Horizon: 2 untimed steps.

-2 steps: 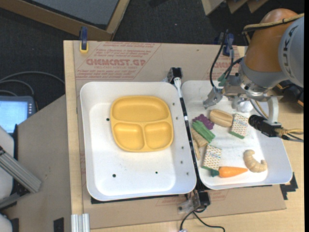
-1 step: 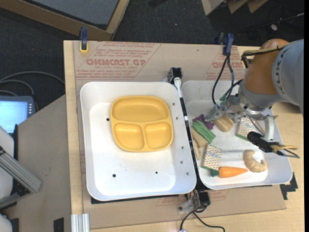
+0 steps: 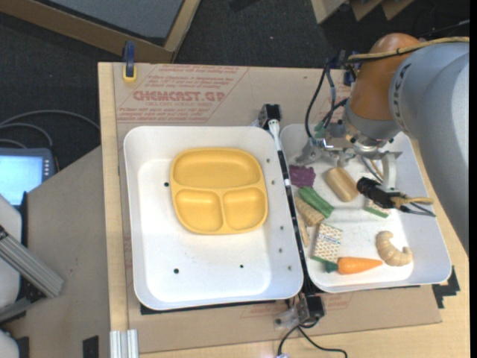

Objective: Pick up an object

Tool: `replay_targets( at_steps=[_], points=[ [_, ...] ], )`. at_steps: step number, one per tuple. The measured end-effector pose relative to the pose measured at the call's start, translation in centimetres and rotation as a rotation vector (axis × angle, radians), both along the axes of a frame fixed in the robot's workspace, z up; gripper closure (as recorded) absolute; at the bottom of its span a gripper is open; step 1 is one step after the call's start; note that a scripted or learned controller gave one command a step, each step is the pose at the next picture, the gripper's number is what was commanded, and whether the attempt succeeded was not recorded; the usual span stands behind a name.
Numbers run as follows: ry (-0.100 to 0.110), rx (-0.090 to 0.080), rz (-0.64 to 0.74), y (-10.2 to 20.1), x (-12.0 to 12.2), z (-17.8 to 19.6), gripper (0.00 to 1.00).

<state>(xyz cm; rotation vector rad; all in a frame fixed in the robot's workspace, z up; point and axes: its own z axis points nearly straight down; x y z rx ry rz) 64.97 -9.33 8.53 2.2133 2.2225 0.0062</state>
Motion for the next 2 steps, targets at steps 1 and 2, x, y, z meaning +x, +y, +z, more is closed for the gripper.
replay_targets(
  at_steps=[1,2],
  points=[
    [0.008,0.001,-0.008,-2.6,-5.4,0.0,0.0],
    [0.005,0.001,-0.004,0.1,-7.6,0.1,0.0]
  ],
)
